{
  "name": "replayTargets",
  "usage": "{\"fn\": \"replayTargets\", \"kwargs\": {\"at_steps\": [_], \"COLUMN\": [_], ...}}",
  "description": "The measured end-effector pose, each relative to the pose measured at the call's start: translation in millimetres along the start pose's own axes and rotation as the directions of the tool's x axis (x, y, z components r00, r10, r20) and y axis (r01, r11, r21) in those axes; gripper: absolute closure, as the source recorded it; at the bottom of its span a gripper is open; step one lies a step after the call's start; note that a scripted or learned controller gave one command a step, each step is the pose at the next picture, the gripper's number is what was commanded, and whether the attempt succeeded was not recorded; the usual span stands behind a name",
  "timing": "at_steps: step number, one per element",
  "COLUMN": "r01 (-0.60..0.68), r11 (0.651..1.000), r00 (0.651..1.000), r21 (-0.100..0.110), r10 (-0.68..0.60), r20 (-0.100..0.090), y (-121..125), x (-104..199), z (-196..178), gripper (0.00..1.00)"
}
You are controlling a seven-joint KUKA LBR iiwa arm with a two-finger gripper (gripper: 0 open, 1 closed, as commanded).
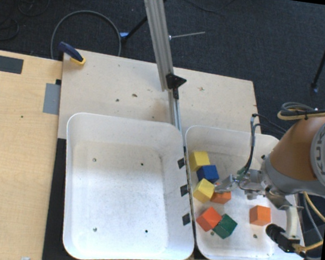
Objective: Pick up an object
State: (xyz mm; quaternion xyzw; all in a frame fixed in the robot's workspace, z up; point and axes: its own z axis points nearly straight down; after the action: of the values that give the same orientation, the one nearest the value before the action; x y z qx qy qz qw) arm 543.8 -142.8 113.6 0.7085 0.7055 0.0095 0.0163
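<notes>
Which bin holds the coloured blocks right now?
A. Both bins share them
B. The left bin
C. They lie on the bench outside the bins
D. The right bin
D: the blocks, among them the blue block and the green block, all lie in the right bin, where the gripper is reaching; the left bin holds none of them.

Metal rail (161, 41), blue-handled clamp (72, 53), floor cables (88, 21)
</notes>
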Motion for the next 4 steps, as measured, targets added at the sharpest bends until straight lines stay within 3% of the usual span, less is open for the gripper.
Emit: {"fn": "replayTargets", "kwargs": {"at_steps": [1, 2, 3, 4], "r01": [-0.001, -0.003, 0.001, -0.002], "r11": [1.0, 1.0, 1.0, 1.0], "r00": [1.0, 1.0, 1.0, 1.0], "r21": [-0.003, -0.004, 0.003, -0.001], "r10": [0.001, 0.003, -0.001, 0.002], "r20": [-0.001, 0.002, 0.0, 0.001], "y": [3.0, 2.8, 1.4, 2.7], "x": [-1.8, -3.2, 2.1, 0.5], "z": [-12.5, -12.1, -4.1, -15.1], "gripper": [1.0, 0.0, 0.0, 1.0]}}
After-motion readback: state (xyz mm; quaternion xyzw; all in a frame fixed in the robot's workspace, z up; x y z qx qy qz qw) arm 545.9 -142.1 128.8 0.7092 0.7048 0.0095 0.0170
